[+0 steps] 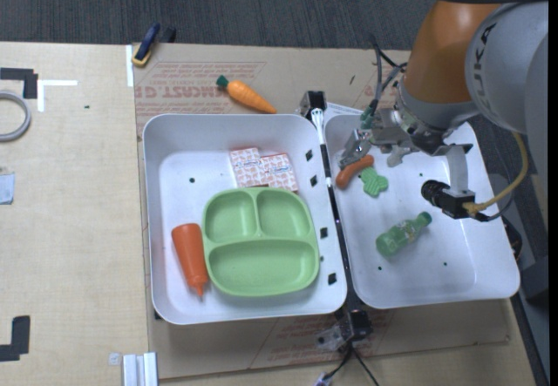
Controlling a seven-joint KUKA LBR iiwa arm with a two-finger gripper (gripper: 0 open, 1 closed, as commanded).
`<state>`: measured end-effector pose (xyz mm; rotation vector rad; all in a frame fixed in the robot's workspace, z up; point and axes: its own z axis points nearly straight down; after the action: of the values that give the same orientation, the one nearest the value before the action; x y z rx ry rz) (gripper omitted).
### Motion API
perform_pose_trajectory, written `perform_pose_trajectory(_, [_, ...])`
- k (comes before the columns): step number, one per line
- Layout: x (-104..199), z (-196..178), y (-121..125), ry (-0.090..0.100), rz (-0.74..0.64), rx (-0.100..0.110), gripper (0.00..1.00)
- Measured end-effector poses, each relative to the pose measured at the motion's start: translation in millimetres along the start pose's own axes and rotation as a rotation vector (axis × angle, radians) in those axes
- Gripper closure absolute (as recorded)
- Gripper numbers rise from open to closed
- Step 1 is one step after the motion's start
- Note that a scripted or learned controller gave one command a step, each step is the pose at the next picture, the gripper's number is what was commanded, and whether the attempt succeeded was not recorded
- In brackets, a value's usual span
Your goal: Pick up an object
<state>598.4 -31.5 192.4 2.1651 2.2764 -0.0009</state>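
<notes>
The orange sausage toy (352, 172) lay in the right bin (488, 275) just below the claw (359, 145), its long axis slanting up toward the right, a green leaf-shaped piece (376, 183) touching its right side. I judged it the nearest target, needing little more than a short drop. I could not tell whether the claw touched it, nor how the claw stood.

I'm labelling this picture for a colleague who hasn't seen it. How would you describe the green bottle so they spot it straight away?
Start at the right bin, the one the grey arm reaches over. Near its middle, below the tool, lies the green bottle on its side, cap pointing up and to the right. It is clear green and long, unlike the small flat green piece and the orange sausage above it.
</notes>
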Motion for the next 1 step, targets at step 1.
perform_pose_trajectory(1, [-1.7,-0.2,23.6,-0.001,-0.535,-0.003,0.0])
